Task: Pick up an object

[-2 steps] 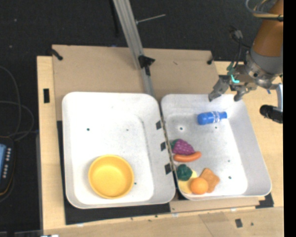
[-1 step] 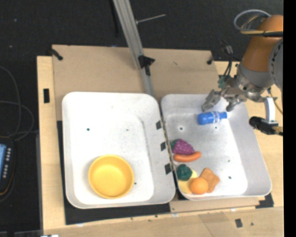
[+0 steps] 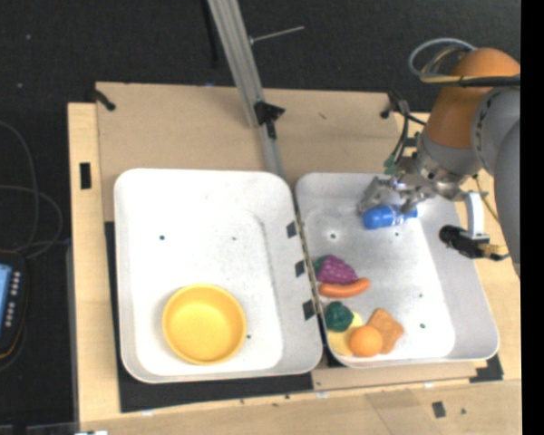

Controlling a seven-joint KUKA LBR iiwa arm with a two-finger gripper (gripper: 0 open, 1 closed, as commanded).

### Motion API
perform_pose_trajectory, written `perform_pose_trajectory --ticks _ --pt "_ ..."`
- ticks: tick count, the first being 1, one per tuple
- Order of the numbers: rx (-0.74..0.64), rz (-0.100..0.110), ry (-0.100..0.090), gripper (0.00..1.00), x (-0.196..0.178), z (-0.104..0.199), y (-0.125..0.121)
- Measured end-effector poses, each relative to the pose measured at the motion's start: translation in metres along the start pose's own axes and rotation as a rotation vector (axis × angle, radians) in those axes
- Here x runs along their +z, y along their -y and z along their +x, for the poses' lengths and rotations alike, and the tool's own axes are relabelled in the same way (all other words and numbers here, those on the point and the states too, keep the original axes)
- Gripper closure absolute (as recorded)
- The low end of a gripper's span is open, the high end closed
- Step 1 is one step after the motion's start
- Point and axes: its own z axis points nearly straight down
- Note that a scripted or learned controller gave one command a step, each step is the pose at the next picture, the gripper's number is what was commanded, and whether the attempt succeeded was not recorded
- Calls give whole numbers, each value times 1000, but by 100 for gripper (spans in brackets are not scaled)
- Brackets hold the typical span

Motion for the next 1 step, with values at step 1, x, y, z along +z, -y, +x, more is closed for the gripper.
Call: perform_pose_trajectory --ticks 1 --pt "1 -23 10 0 12 -4 -5"
